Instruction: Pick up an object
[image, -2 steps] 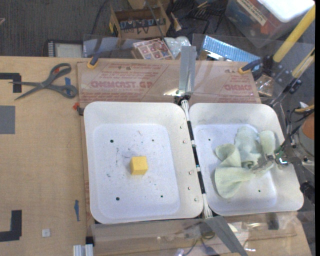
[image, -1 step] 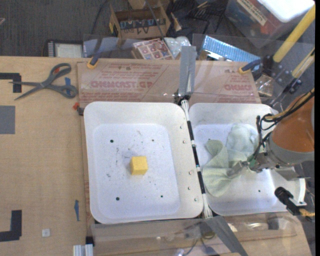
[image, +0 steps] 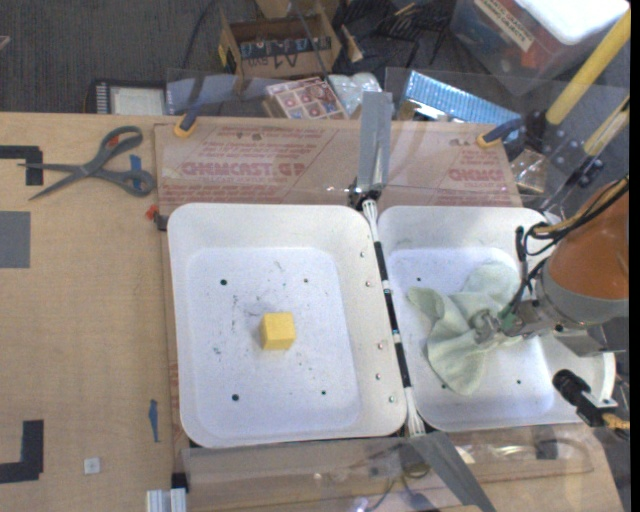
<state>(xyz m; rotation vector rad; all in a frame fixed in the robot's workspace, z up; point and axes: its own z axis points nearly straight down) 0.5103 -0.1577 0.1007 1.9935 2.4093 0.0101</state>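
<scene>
Pincer (image: 487, 327) on pale green cloth (image: 455, 340) in right bin (image: 470, 225)

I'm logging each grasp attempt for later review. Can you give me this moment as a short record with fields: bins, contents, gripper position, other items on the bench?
left bin: yellow block near its middle
right bin: crumpled pale green cloth
gripper: low in the right bin, at the cloth's right side
grasp: cannot tell from this view
bench, far left: scissors with blue handles

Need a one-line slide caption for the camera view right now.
KUKA gripper down on the pale green cloth in the right bin; yellow block sits alone in the left bin.
</scene>
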